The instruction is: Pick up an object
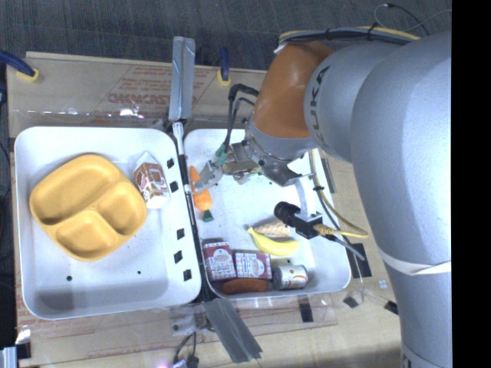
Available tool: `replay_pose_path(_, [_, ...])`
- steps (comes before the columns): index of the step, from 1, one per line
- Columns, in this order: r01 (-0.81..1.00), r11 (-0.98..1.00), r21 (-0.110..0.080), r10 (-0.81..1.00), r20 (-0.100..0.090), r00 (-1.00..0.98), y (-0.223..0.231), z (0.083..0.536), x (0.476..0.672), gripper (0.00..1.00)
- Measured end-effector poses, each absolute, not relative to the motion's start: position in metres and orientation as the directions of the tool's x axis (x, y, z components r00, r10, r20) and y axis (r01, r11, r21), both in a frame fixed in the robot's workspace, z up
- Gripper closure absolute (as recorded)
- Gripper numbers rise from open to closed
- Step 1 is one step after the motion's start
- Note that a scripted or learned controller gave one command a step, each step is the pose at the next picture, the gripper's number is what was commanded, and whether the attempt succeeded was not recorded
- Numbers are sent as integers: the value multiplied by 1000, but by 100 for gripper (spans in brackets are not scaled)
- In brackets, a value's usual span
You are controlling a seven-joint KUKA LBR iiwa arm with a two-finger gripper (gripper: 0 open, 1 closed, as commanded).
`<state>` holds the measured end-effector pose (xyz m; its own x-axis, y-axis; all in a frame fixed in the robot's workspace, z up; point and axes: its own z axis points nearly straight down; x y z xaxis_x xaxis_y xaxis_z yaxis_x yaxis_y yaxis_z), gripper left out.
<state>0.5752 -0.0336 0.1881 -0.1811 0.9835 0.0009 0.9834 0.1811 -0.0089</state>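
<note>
1. The tool [215, 169] hangs low in the right bin [337, 271], at its far-left part, close to the wall it shares with the left bin [31, 282]. From this slanted view I cannot tell whether it is spread or pressed together, and nothing can be seen pinched in it.

2. The likeliest target is the carrot [202, 198], the thing closest to the tool. It lies on the floor of the right bin, just beside the shared wall.

3. The relation that matters: the carrot sits just to the near-left of the tool. Its far orange end is at the tool's tip, and its green stub points toward the near side. Its long axis runs far to near, roughly parallel to the wall.

4. In my judgement, a grasp has to close across that axis, left to right. The wall leaves little room on the carrot's left side, so it could get in the way.

5. Other candidates lie farther toward the near side: a banana [275, 244], two red packs [234, 264], a can [292, 276] and a sausage [245, 285]. All are well apart from the tool.

6. The left bin holds a yellow plate [88, 205] and a wrapped snack [151, 181], beyond the wall.
</note>
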Motion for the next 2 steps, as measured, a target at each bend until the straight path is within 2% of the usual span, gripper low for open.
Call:
replay_pose_path(1, [969, 249, -9, 969, 3, -249, -96, 140, 535, 0])
replay_pose_path(2, [910, 414, -6, 910, 5, -414, -142, 88, 496, 0])
